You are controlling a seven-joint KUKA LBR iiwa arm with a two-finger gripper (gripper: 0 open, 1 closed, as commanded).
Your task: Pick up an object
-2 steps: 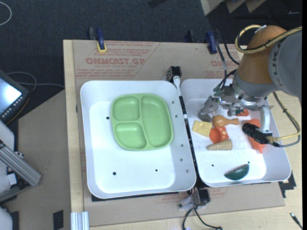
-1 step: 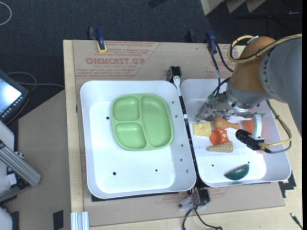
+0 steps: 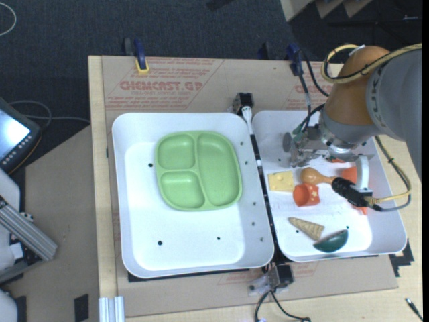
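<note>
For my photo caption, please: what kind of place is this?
Probably a robotics lab bench for pick-and-place tests. A grey robot arm reaches over two white bins, toy food lies in one, and loose cables trail off the bench.

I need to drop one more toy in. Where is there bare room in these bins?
Left bin: bare floor all around the green tray, widest along the near edge. Right bin: crowded, with the gripper, cheese, red piece and cone.

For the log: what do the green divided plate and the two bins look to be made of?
Green divided plate: probably moulded plastic, matte, with uniform colour and soft rounded compartment edges. Left bin and right bin: apparently thin formed white plastic, slightly glossy, with rounded corners and raised rims.
</note>
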